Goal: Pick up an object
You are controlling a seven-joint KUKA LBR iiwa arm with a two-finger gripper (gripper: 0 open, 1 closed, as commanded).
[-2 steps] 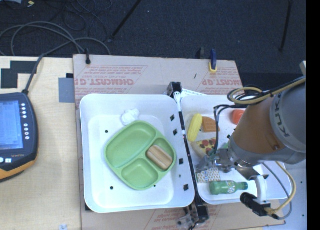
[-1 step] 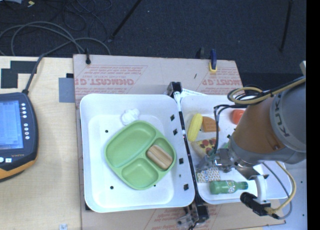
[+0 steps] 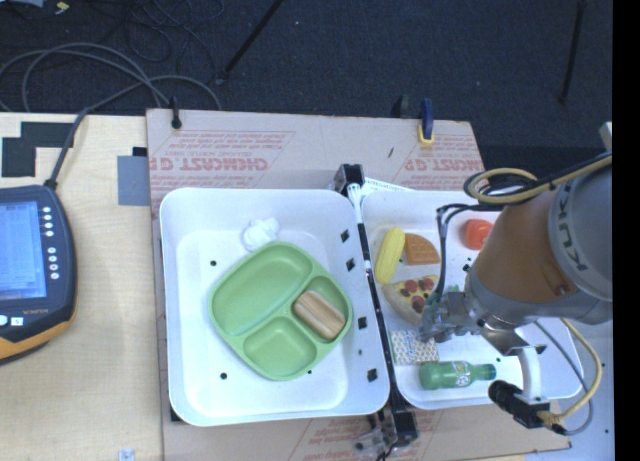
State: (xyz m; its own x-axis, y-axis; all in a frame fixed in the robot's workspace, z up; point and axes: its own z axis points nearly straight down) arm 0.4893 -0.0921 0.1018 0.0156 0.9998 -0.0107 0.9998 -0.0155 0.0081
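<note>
Gripper [image 3: 436,323] sits low in the right bin [image 3: 570,389], over the pizza slice [image 3: 412,294] & just above the green bottle [image 3: 455,374], prob. lining up a grab; can't tell its state from my feed.

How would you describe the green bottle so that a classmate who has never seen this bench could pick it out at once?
Start at the right bin, the one under the grey arm. Along its near edge lies the green bottle, on its side. It is the one green thing in that bin; the corn and pizza slice lie farther back.
</note>
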